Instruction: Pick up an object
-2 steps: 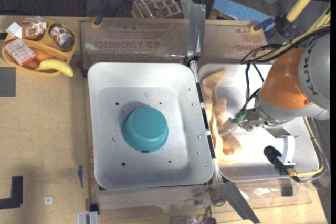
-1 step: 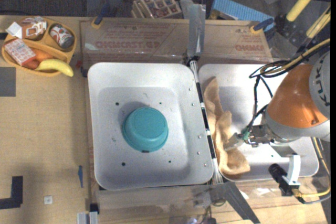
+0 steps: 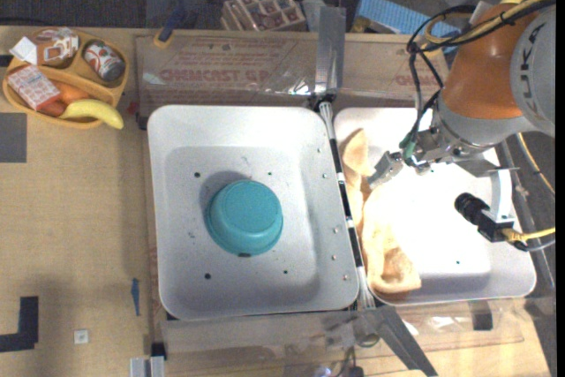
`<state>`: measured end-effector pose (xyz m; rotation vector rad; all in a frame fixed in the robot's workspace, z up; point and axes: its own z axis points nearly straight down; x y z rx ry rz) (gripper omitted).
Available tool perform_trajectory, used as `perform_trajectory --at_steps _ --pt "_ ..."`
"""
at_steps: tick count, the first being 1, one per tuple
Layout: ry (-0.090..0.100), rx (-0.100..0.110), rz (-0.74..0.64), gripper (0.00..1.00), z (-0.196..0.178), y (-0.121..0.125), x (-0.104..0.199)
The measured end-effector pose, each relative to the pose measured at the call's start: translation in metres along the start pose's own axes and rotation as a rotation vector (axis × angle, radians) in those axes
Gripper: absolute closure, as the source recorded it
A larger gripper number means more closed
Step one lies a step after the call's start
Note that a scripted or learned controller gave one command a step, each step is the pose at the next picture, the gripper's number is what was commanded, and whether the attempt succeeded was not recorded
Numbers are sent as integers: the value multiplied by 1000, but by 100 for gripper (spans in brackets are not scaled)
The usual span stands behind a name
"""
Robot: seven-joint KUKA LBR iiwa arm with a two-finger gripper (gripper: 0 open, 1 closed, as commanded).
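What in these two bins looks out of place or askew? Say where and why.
A tan, bread-like object leans against the right bin's left wall rather than lying flat on the floor. The teal bowl sits upside down in the left bin.

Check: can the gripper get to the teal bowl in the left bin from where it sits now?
Probably yes. The teal bowl sits alone, upside down, mid left bin, nothing over it. The gripper is above the right bin, so it must cross the divider between them.

Arm (image 3: 494, 75): cut off by the right edge.
Gripper (image 3: 386, 170): blurred; fingers unclear.
Right bin (image 3: 494, 278): glare-washed; tan object (image 3: 388, 265) perhaps bread.
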<state>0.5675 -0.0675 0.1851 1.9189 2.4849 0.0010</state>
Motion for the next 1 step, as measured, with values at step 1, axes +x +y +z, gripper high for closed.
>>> perform_trajectory --at_steps 1 --pt "0 0 10 0 84 -18 -29"
